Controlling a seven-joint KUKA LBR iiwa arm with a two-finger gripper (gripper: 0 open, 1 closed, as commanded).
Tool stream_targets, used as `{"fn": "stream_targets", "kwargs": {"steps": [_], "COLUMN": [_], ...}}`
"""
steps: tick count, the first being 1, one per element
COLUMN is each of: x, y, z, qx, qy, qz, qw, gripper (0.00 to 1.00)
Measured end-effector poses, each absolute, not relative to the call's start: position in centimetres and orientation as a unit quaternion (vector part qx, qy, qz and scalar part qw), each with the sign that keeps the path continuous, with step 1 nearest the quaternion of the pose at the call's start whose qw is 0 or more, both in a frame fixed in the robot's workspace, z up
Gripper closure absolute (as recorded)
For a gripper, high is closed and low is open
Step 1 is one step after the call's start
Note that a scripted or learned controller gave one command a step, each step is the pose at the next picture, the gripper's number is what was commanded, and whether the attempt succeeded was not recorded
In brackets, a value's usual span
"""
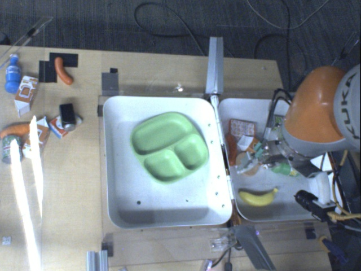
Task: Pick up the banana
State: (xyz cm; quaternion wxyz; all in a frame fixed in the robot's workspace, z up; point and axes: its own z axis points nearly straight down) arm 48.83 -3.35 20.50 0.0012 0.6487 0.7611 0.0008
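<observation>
- The banana (258, 196) lies flat near the front edge of the right bin (282, 214), its curve sagging toward the front wall, stem end pointing right.
- It looks light, likely smooth and a bit slippery; a grip across its thick middle seems safest.
- The gripper (255, 161) hangs just behind the banana, over a clutter of small packets (242, 130); how it stands I cannot tell.
- The green tray (169, 145) sits in the left bin (118, 168).
</observation>
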Motion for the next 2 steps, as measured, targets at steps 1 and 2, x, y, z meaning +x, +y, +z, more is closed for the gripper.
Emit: {"fn": "stream_targets", "kwargs": {"steps": [1, 2], "x": [48.7, 48.8], "y": [-4.3, 1.4], "z": [18.3, 18.4], "qx": [0.641, 0.682], "qy": [0.768, 0.731], "qz": [0.0003, 0.0009], "qw": [0.0, 0.001], "gripper": [0.0, 0.0]}}
